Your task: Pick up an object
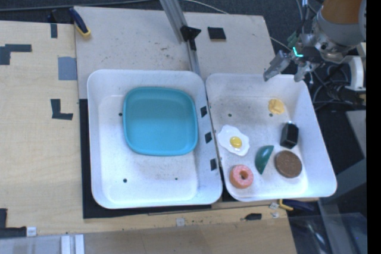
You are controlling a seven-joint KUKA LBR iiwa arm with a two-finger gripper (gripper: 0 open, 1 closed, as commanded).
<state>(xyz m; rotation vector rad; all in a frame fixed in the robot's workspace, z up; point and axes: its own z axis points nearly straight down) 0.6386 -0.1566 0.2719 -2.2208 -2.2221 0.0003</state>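
Above the far rim of the right bin [309, 128], the end effector [287, 69] hangs released and grasping nothing, its fingers spread, apparently poised to descend on the yellow piece [276, 106] just below it. Nearer lie a black block [289, 134], fried egg [233, 141], green wedge [263, 158], brown disc [288, 164] and pink doughnut [241, 176], loosely scattered; the left bin [107, 128] bears a blue plate [160, 121], well clear.

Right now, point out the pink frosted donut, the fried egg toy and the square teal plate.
pink frosted donut [241, 176], camera view, on its frosted ring
fried egg toy [233, 140], camera view, on its white near the yolk
square teal plate [160, 121], camera view, on its flat centre
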